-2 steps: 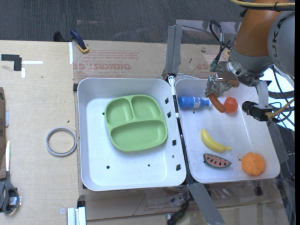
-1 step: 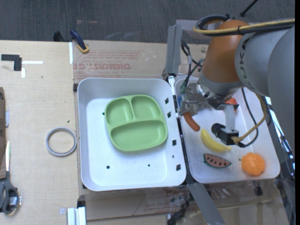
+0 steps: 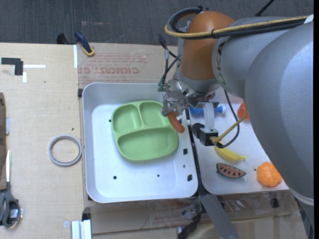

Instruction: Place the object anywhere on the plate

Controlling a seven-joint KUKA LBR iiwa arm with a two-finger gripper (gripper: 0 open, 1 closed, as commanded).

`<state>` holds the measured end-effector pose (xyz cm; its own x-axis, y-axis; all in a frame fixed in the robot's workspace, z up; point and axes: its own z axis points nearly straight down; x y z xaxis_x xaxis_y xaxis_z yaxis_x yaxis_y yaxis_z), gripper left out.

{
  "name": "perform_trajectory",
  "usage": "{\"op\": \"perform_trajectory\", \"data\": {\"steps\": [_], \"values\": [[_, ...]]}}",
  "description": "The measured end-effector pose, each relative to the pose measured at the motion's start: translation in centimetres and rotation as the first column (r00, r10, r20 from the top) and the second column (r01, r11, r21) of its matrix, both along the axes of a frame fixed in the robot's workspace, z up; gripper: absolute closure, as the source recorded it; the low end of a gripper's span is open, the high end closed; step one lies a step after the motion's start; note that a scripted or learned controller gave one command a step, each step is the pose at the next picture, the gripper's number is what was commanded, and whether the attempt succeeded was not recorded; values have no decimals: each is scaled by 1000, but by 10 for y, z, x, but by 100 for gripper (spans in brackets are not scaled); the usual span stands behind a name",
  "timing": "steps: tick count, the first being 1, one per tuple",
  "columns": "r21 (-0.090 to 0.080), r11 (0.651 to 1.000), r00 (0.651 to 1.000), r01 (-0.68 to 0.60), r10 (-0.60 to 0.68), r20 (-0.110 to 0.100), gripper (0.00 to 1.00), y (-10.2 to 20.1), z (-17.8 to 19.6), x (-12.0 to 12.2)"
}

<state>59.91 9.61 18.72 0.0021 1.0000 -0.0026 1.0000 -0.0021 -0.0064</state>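
The grey arm's jaws (image 3: 172, 112) grip a small orange-red sausage (image 3: 175, 123) over the green plate (image 3: 144, 131).

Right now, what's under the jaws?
Under the gripper an orange-red sausage-like object lies over the right rim of the green plate. The arm covers whether the jaws pinch it.

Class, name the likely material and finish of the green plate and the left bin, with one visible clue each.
Green plate: probably moulded plastic, matte; uniform colour, rounded dividers, soft sheen. Left bin: likely plastic or enamelled metal, smooth white; soft highlights, rounded rim. Uncertain.
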Motion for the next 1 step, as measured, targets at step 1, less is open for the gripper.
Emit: {"op": "perform_trajectory", "data": {"steps": [1], "values": [[0,1000,1000,0,0,0,0,0,0,0]]}}
